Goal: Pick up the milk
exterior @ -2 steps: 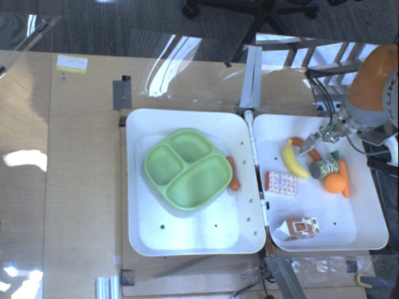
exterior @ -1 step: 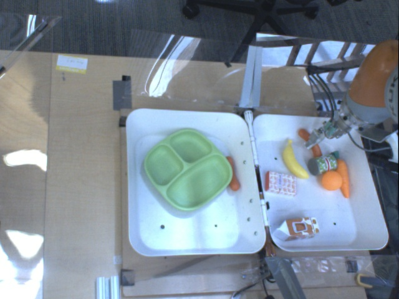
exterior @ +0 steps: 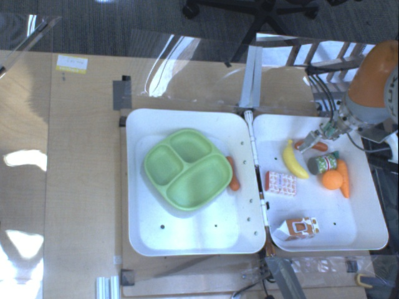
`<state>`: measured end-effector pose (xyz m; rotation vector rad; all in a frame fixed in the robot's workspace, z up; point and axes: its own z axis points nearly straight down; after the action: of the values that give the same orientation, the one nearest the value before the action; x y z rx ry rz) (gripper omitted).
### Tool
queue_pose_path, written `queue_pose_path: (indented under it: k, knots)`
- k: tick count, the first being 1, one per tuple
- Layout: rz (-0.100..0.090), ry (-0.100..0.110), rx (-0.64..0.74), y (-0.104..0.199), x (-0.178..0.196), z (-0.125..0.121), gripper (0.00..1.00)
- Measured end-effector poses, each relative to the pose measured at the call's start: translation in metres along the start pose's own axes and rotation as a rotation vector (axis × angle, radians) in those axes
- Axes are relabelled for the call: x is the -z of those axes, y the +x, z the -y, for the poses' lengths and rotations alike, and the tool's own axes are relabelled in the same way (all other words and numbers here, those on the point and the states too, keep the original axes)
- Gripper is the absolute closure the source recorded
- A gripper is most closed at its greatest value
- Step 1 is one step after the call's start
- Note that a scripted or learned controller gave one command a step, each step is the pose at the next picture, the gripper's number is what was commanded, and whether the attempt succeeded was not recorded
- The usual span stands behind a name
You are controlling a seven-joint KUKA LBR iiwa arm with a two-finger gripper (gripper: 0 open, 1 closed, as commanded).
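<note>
Milk carton point(exterior: 298, 228) lies on its side at the near edge of the right bin point(exterior: 368, 229), white w/ orange-brown print, gable end pointing left toward the divider between the 2 bins. It sits well apart from the other items, w/ bare bin floor around it.

Gripper point(exterior: 324, 131) is up at the far side of the same bin, just above a small red-orange piece point(exterior: 310, 145) and near the banana point(exterior: 294, 159). Can't tell how far the jaws are open or whether anything is in them; too small and blurred at the tip.

Step in hand, as I judge it: get from the far cluster to the carton. To do it well:
- Lift clear 1st, so the tip doesn't drag the banana, the green can point(exterior: 326, 163) or the orange point(exterior: 333, 179) on the way.
- Travel toward the near edge, passing right of the red-patterned packet point(exterior: 281, 184).
- Turn the wrist so the jaws close across the carton's short width, not along its length.
- Come down over the body, not the gable, since that end looks likely to slip.
- Watch the bin's near wall; carton is close to it.

Left bin point(exterior: 140, 229) w/ green divided plate point(exterior: 188, 169) plays no part.
</note>
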<state>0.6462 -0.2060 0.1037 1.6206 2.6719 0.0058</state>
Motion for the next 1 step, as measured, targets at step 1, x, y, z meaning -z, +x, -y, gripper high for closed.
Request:
queue_pose_path:
  k: [1]
  knots:
    - [0.010,-0.011,0.003,-0.0014,0.0137,-0.0038,1.00]
